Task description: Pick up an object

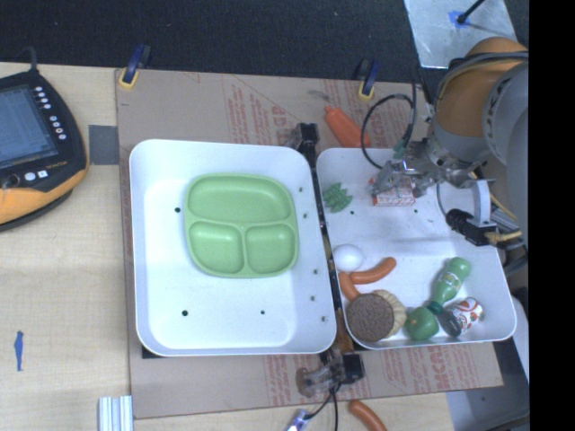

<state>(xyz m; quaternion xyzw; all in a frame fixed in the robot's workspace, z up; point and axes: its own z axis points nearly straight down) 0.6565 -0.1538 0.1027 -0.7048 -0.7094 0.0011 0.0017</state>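
My gripper [395, 181] hangs low over the far part of the right bin [418, 232], just above a small red and white packet [394, 199]. Whether it touches the packet is unclear. A green leafy piece [337, 197] lies to its left. Nearer the front lie a white egg [347, 259], an orange sausage [373, 270], a brown round cookie [370, 317], a green bottle [449, 281], a green pepper [420, 323] and a red and white can [466, 312].
The left bin [162, 268] holds a green divided plate [241, 223]. An orange carrot [341, 126] lies on the cardboard behind the right bin. Another orange piece [368, 413] lies in front. A teach pendant [31, 146] sits at far left.
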